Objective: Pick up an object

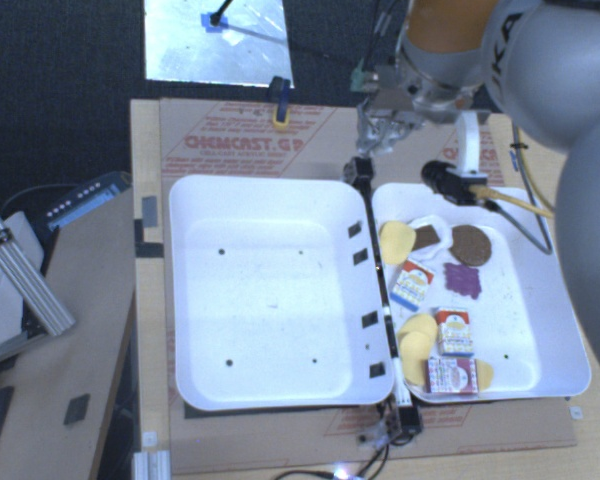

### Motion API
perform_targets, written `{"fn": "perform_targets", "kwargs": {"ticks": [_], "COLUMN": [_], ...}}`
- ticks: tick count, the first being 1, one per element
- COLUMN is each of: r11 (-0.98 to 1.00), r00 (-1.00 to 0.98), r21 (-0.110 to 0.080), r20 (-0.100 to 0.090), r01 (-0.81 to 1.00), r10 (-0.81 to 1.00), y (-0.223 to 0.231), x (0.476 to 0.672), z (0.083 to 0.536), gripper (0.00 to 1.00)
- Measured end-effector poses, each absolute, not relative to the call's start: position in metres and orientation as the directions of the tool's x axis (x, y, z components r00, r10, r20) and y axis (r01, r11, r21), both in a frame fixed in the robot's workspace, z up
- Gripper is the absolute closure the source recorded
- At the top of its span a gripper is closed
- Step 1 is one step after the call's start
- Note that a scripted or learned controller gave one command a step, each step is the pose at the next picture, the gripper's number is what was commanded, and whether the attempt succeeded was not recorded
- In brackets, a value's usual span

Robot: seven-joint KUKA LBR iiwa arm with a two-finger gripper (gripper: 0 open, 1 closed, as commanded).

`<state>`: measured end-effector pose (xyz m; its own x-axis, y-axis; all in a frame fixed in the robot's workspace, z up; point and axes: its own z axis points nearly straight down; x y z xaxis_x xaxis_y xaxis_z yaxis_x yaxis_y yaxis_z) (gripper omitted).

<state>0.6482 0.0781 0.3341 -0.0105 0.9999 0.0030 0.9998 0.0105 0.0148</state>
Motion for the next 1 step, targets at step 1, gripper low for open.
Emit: {"fn": "perform_targets", "kwargs": {"ticks": [1], "r11": [0.011], "r00": [-0.011], "r21": [0.003], "r20": [0.003], "r01": [1.0], "r10": [1.0], "y": [0.143], "x": [0.6178], "z": [0.3485], "gripper": [1.0]}}
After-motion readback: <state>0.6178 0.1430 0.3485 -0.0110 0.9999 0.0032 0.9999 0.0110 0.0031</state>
